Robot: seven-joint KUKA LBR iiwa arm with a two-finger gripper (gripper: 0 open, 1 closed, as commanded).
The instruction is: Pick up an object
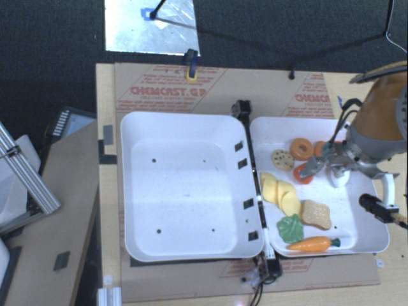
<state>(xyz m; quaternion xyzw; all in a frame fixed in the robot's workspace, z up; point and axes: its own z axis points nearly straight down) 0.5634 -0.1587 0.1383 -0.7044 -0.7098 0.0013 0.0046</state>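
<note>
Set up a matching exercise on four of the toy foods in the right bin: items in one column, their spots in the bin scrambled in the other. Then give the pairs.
Items:
1. carrot
2. doughnut
3. bread slice
4. cookie

Places:
A. far end of the bin, beside the gripper
B. along the near wall
C. just left of the doughnut
D. right of the yellow slices, above the carrot

Pairs: 1-B, 2-A, 3-D, 4-C
</note>
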